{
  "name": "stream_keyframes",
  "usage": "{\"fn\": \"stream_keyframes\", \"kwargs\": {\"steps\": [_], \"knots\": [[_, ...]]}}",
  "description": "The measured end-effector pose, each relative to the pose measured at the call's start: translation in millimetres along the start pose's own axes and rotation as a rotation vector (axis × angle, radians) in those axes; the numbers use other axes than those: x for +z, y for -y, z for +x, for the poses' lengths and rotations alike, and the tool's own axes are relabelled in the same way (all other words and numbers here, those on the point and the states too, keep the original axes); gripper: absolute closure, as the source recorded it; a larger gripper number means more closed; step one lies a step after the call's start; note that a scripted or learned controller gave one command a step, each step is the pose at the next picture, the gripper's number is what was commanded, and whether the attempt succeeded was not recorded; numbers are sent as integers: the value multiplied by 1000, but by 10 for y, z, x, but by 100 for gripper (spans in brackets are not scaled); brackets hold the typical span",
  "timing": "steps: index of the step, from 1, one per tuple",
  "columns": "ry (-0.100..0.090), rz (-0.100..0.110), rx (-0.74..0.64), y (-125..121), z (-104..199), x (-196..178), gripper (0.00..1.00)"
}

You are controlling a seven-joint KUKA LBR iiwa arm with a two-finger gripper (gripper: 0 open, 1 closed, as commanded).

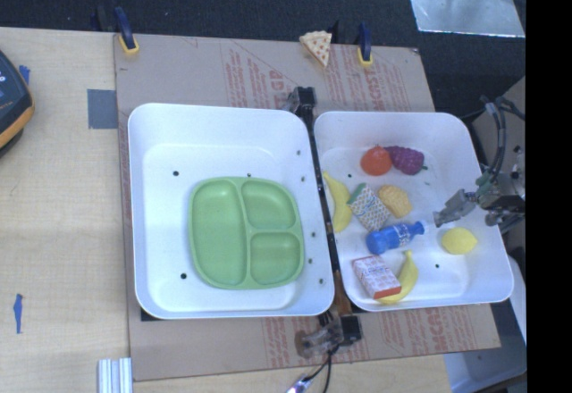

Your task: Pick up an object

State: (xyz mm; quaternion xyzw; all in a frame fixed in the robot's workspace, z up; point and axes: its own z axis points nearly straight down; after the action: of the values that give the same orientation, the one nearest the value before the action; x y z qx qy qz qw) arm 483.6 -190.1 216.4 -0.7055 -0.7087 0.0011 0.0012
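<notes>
Two white bins sit side by side; the gripper (471, 206) hangs over the right bin (447, 128), just above a lemon (458, 241), fingers apart, holding nothing.

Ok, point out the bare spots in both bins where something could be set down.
Left bin: the white floor ringing the green tray, widest along the far side. Right bin: the far-right corner beyond the purple grapes. It is crowded from the tomato down to the banana.
</notes>
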Motion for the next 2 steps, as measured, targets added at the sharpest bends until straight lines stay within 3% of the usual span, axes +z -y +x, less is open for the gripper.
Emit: {"fn": "stream_keyframes", "kwargs": {"steps": [1,2], "knots": [[1,1,-2,-776,-163,728,0],[1,0,-2,-1402,372,1089,0]]}}
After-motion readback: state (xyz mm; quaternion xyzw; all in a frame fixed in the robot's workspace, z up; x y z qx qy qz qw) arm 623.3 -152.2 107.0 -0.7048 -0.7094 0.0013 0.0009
